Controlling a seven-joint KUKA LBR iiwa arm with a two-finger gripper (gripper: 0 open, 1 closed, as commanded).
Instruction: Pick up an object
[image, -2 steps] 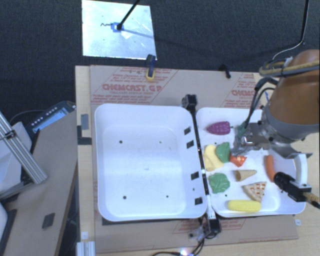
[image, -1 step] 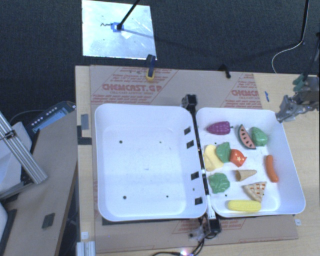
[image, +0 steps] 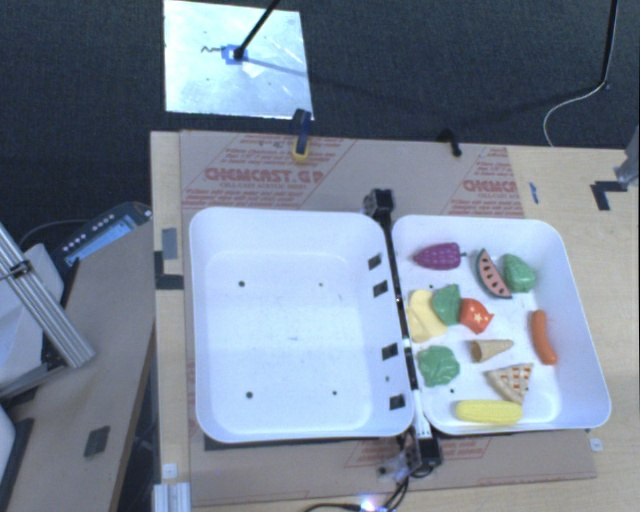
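The right bin holds several toy foods. A purple eggplant lies at its back, with a watermelon slice and a green leafy piece to its right. In the middle are a yellow banana, a green vegetable and a red strawberry. An orange carrot lies by the right wall. Toward the front sit broccoli, an ice cream cone, a pizza slice and a corn cob.
The left bin stands beside the right one, joined by a black clip strip. Both rest on a cardboard sheet on the wooden bench. A metal plate lies on the dark floor behind. A white cable runs at the upper right.
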